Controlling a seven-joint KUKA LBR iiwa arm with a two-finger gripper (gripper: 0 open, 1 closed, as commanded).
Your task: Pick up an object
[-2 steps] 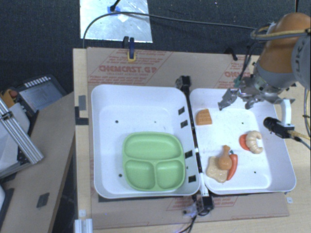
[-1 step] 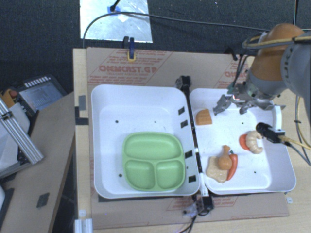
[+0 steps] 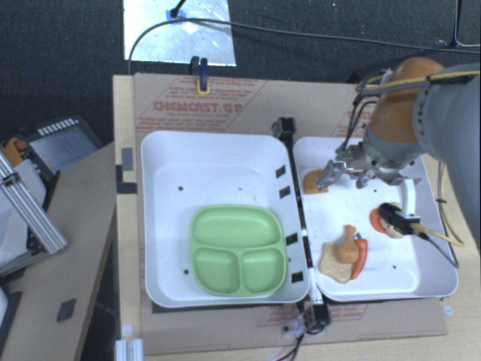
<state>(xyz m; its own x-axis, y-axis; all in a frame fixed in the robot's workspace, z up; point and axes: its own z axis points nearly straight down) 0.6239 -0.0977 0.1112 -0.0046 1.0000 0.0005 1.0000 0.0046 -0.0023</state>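
- Nearest the camera, in the right bin [image 3: 409, 275] and well in front of the pincer [image 3: 331, 174], lies a small cluster: a tan gourd-shaped toy [image 3: 346, 247] touching a flat beige piece [image 3: 332, 266], with a slim red pepper [image 3: 361, 256] against the gourd's far side from the bin divider.
- In the left bin [image 3: 161, 224], across the divider from the pincer and nearer the camera, sits a green divided plate [image 3: 237, 248].
- A red round object [image 3: 375, 217] lies in the right bin a little nearer than the pincer, under the arm side of it.
- The pincer hangs low over the far part of the right bin, reaching in from the grey arm; whether it is apart or together cannot be told.
- An orange-brown piece [image 3: 311, 181] lies just beside the pincer's tip, on the divider side; contact cannot be judged.
- Beyond the pincer, a cardboard sheet [image 3: 225, 104] lies under both bins, with a yellow clamp [image 3: 202, 81] at its far edge.
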